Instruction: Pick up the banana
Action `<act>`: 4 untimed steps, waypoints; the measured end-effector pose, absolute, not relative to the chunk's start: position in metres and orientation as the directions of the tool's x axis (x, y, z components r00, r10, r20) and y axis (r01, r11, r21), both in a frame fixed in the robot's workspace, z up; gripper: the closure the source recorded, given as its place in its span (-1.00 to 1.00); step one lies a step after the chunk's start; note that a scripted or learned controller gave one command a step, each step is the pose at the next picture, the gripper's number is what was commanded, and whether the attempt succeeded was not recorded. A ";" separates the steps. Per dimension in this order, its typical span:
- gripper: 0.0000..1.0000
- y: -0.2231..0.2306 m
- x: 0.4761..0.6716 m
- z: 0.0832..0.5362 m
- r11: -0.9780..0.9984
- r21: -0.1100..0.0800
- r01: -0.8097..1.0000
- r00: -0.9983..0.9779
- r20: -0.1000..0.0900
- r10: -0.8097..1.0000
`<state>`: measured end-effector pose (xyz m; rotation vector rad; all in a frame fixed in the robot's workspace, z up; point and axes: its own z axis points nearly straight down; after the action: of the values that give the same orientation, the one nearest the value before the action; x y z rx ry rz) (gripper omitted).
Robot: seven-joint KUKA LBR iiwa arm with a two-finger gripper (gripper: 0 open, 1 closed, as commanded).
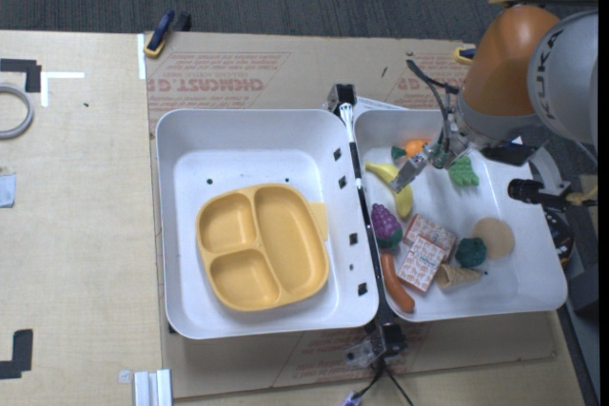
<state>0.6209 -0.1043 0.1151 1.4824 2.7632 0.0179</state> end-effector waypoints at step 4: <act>1.00 -0.102 0.623 0.102 0.070 -0.001 0.998 -0.070 -0.001 0.998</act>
<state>0.6230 -0.1017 0.1020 2.1424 2.2972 -0.0021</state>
